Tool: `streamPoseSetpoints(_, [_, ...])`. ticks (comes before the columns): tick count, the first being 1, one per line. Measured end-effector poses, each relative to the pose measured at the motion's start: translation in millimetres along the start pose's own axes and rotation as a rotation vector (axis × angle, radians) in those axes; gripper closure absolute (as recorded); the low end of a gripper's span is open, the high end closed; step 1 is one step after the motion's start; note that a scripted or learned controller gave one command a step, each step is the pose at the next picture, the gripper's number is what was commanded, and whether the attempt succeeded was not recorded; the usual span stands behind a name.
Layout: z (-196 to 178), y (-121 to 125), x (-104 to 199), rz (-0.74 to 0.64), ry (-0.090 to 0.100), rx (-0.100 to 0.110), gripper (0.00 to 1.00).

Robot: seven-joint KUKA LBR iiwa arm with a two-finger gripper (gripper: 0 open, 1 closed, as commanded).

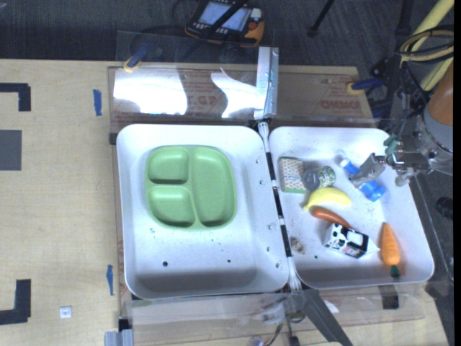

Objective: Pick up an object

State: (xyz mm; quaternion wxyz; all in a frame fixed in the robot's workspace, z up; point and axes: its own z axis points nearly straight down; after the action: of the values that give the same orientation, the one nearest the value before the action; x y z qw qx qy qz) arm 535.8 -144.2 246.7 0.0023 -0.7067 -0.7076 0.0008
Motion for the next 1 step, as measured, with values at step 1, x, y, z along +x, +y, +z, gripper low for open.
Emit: streamPoseSetpoints(1, [146.8, 11.7, 17.7, -0.301, -0.002, -0.003, 0.0])
